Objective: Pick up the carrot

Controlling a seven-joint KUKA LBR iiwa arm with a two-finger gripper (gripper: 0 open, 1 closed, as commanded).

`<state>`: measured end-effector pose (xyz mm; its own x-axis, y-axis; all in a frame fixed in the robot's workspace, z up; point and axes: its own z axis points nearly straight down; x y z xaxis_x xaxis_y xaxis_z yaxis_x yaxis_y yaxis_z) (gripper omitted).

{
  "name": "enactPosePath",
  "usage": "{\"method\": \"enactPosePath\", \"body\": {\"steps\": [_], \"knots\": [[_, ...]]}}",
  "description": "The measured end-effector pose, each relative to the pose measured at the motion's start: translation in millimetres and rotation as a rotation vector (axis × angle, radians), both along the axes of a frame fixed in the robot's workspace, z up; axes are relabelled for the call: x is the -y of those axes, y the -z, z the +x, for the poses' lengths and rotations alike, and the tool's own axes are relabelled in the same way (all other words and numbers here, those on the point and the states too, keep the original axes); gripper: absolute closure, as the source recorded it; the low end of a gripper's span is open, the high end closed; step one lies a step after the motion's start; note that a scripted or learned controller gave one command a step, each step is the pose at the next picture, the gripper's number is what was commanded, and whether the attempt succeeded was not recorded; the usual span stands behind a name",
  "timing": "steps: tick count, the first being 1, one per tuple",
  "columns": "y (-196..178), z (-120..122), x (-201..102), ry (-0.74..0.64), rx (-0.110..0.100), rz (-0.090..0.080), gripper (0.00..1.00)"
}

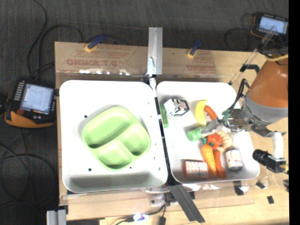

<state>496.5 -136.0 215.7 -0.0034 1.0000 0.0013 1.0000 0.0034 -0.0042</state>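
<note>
- Bench: two shallow white bins side by side, the left bin [70, 125] and the right bin [234, 90], meeting at a central divider.
- Left bin: holds one green compartment tray [116, 137], set at a slant near the bin's middle.
- Right bin, near edge: the carrot [208, 157] lies lengthwise, thick end toward the bin's centre, tip toward the near edge. It is touching a small white can [234, 159] side by way of an orange item between them, and sits just beside a red-and-white box [195, 169] at the near edge.
- Right bin, centre: a red tomato-like piece [214, 139] and a green piece [193, 135] lie just above the carrot's thick end.
- Right bin, far half: a banana [200, 111] with a red pepper [210, 112] against it; a black-and-white packet [177, 106] toward the far left corner.
- Gripper [216, 124]: reaches in from the right edge, over the bin's centre, above the tomato-like piece. Whether its fingers are spread or closed cannot be told. The carrot is not between them.
</note>
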Motion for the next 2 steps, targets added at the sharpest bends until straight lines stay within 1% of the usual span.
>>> {"method": "enactPosePath", "body": {"steps": [1, 2], "knots": [[118.9, -11.1, 32.1, -0.134, 0.005, 0.000, 0.00], [112.2, -12.2, 29.6, -0.135, 0.000, 0.004, 1.00]]}}
